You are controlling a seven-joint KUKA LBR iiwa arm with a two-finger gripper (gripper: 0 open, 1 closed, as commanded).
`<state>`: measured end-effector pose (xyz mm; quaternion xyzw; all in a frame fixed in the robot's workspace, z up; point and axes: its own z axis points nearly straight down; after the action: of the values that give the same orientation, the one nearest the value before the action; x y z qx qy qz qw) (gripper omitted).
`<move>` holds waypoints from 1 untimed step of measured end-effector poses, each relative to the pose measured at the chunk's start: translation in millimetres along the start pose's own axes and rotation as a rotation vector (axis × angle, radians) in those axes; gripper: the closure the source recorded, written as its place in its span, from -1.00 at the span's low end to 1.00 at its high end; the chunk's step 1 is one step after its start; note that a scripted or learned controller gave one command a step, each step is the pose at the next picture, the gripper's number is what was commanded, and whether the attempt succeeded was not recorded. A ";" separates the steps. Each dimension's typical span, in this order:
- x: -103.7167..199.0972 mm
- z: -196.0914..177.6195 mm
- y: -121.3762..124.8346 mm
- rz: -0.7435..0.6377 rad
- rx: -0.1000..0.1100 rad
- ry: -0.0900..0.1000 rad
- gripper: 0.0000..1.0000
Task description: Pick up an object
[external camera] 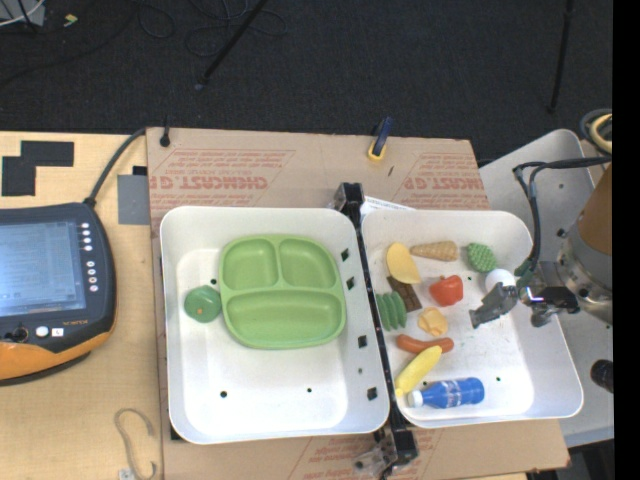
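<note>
- The gripper [497, 303] hangs over the right bin [545, 393] near its right side; whether it is parted or closed cannot be told
- Nothing is seen held in it
- The toys lie left of it: a red pepper [447, 289], a yellow banana [418, 369], a blue bottle [452, 394]
- The left bin [190, 388] bears a green divided plate [282, 291]

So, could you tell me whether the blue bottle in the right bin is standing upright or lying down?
Lying down: the blue bottle rests on its side on the right bin floor, white cap toward the yellow banana.
</note>
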<state>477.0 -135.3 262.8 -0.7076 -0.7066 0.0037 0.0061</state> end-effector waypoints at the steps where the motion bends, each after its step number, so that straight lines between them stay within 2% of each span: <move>1: -0.2 -4.7 1.6 -0.002 -0.010 -0.002 -1.00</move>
<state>478.6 -135.6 267.5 -0.7070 -0.7072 0.0009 0.0021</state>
